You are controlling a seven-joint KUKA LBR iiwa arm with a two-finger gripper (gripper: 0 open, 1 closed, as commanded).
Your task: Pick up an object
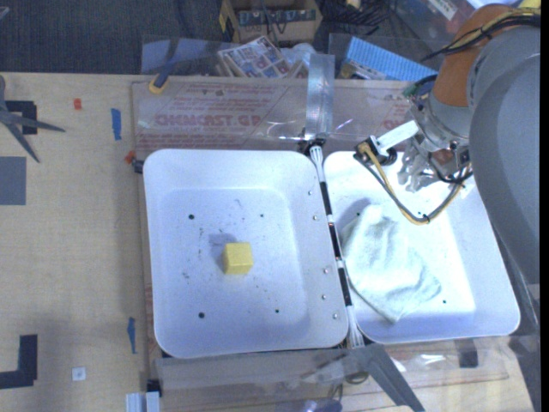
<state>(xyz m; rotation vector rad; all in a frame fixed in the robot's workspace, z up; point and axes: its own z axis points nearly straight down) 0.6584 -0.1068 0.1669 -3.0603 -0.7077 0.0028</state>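
Note:
A small yellow block (238, 257) lies near the middle of the left bin (171, 187). A crumpled white cloth (386, 264) lies in the right bin (480, 256), spreading from its centre toward the front. My gripper (414, 172) hangs over the back part of the right bin, above and behind the cloth, with yellow cable looping below it. Nothing shows between its fingers. It is far to the right of the yellow block.
The grey arm with its orange band (480, 33) fills the upper right. A clear plastic sheet (232, 114) lies behind the bins. Scissors (21, 127) rest at the far left of the wooden bench. Boxes and papers (257, 54) crowd the back edge.

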